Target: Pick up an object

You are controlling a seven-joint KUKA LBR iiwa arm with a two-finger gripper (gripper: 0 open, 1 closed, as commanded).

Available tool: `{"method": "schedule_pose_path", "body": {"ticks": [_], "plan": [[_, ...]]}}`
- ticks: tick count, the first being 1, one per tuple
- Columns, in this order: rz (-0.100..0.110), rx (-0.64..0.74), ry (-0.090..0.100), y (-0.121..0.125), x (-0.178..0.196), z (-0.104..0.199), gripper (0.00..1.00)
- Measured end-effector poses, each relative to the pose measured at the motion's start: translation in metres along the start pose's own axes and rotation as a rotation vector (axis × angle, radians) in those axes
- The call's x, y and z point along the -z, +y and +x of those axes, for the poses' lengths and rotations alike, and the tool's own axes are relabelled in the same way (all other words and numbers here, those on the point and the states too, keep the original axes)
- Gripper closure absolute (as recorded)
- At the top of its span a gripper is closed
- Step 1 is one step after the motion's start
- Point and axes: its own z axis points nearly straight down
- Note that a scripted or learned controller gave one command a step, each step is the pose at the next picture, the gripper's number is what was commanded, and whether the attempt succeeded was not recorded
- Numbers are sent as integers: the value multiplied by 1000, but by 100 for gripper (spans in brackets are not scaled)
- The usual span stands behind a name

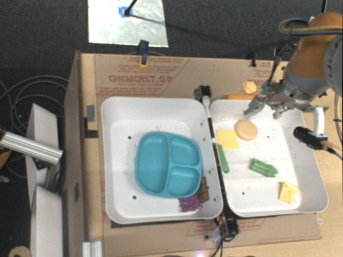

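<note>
Over the right bin (308,170), my tool (266,107) hung with fingers apart, gripping nothing, above a smooth tan disc (246,130); a purple lump (188,203) sat half-hidden behind the teal plate (167,165).

Two shallow white bins sit side by side on the worktop, the left bin (113,143) and right bin (313,170) touching along their inner rims. A black clip (203,93) sits at the far end of the seam, w/ another clip (229,228) at the near end. Under both lies a brown cardboard sheet (161,74) w/ red print. A blue-yellow clamp (143,52) grips its far edge. Beyond that, a silvery sheet (128,23) lies on dark carpet (37,25). At left are black cables (21,92) and an aluminium bar (29,146).
</note>
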Motion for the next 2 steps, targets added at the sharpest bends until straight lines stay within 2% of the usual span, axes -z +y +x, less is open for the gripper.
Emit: {"method": "schedule_pose_path", "body": {"ticks": [1, 2], "plan": [[9, -8, 1, -76, -127, -21, 0], [-1, -3, 0, -71, -111, -20, 100]]}}
